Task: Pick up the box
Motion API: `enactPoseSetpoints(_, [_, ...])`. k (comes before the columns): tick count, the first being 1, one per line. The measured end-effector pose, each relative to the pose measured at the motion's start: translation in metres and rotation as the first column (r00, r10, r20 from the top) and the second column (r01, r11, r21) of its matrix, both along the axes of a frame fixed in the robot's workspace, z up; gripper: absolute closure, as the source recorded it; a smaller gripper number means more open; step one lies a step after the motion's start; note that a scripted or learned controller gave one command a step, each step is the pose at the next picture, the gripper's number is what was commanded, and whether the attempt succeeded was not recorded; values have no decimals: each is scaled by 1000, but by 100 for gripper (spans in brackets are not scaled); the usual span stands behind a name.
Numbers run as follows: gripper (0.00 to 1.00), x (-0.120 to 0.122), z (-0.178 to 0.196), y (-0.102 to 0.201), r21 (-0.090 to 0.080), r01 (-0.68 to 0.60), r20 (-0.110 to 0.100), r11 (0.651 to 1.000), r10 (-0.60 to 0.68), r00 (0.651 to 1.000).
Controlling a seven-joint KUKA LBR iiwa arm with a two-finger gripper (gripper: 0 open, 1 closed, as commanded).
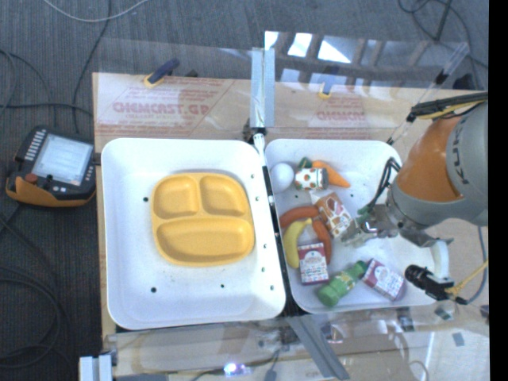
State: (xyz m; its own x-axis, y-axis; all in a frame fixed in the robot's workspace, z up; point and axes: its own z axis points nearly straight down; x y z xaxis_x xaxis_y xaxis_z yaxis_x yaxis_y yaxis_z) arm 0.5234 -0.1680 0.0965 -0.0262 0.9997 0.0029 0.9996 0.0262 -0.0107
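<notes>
Camera view. Left bin (119, 292): yellow divided tray (202, 218) at centre, bare white floor all round it. Right bin (361, 153): crowded along its left half; open floor at upper right. Contents: white egg (282, 175), carrot (333, 176), sausage (300, 214), banana (295, 240), green bottle (341, 284), red box (313, 263) beside the banana, second carton (385, 280) at lower right. Gripper (367, 227) over the bin's right middle, just right of a patterned carton (334, 215); finger state cannot be told.

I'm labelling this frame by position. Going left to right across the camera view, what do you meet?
Handheld controller → yellow divided tray → white egg → green bottle → gripper.
</notes>
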Motion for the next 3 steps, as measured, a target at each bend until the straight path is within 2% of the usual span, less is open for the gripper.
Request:
enactPoseSetpoints(1, [0,0,0,0,1,0,-1,1000,0,1000])
enactPoseSetpoints(2, [0,66,-7,19,-9,21,18,1000,-21,1000])
enactPoseSetpoints(3, [0,117,-9,32,-8,-41,-7,999,41,999])
